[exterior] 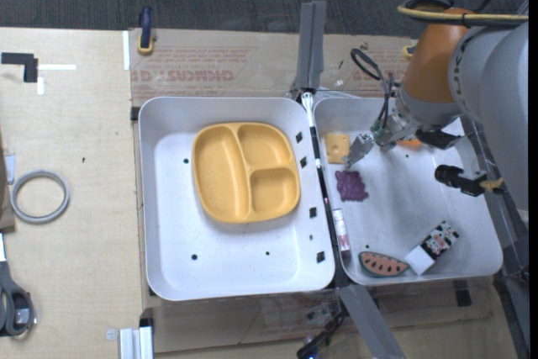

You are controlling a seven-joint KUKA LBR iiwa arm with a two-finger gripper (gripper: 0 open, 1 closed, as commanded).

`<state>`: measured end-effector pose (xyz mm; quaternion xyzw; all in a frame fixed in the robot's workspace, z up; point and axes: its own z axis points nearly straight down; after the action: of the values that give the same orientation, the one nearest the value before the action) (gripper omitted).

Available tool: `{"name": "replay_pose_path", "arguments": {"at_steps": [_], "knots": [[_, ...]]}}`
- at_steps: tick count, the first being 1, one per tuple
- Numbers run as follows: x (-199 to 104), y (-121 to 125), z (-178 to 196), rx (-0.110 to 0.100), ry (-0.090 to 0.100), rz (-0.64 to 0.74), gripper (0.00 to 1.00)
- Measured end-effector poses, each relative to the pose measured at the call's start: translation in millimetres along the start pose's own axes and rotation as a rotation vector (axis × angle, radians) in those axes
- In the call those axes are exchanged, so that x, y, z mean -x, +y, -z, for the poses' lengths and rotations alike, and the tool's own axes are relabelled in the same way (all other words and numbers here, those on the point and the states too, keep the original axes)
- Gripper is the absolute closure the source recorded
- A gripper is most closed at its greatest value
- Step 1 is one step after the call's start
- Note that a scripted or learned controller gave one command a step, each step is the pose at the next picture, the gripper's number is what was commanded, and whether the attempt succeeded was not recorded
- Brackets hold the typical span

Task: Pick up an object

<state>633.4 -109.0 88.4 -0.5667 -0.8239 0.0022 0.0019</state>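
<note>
A roll of grey tape (38,196) lies flat on the desk (76,265), well to the left of the left bin (168,265). Below the tape, at the desk's edge, sit scissors (15,308). A blue-handled clamp (145,29) stands beyond the bin's far left corner.

Purple grapes (351,185) (flat) in right bin (471,265)

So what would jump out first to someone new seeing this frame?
The yellow divided plate in the middle of the left bin. Next, the grey arm's end effector low over the right bin, near a yellow block and purple grapes.
</note>
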Motion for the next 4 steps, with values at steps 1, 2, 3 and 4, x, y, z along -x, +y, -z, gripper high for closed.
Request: {"name": "replay_pose_path", "arguments": {"at_steps": [1,2,3,4], "knots": [[28,13,0,-0.013,0.015,0.067,0.0],[26,9,0,0.0,0.002,-0.12,0.0],[100,-11,59,0.003,-0.001,0.064,0.0],[109,-14,2,0.005,-0.002,0.55,0.0]]}}
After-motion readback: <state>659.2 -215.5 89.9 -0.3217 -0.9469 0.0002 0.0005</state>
